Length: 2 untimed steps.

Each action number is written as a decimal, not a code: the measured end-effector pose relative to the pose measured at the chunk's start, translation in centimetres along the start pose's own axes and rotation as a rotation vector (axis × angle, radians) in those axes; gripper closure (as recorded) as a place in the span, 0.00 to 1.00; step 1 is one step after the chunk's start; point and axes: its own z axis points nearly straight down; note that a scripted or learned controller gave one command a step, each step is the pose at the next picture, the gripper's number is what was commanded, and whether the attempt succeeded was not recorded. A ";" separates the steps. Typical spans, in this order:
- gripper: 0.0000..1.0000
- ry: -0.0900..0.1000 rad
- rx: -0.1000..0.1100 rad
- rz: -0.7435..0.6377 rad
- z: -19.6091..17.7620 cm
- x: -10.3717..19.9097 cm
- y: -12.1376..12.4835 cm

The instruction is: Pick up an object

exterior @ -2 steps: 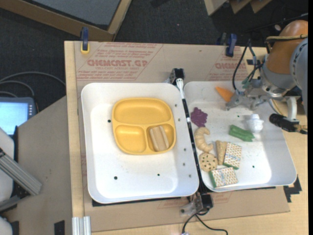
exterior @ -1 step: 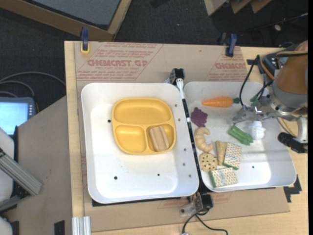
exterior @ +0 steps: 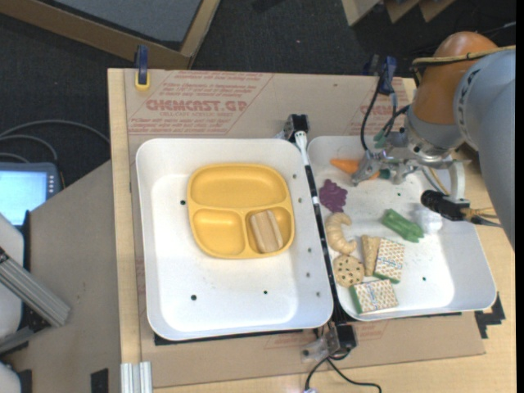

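Item: my pincer (exterior: 381, 169), grip state untellable, above orange carrot piece (exterior: 345, 166) at right bin's (exterior: 483, 278) eleven o'clock. Advice: centre, descend straight.

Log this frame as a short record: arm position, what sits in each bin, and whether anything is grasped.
arm: reaching in from the right, gripper low over the right bin's far end
left bin: yellow divided plate with a tan block in its lower right compartment
right bin: orange carrot piece, purple item, green item, croissant, cookie, cracker packets
grasp: no object visibly between the fingers
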 end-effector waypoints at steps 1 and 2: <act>0.00 0.006 -0.011 0.012 0.0 -5.6 -0.1; 0.00 0.019 -0.007 0.008 -0.2 -6.3 0.0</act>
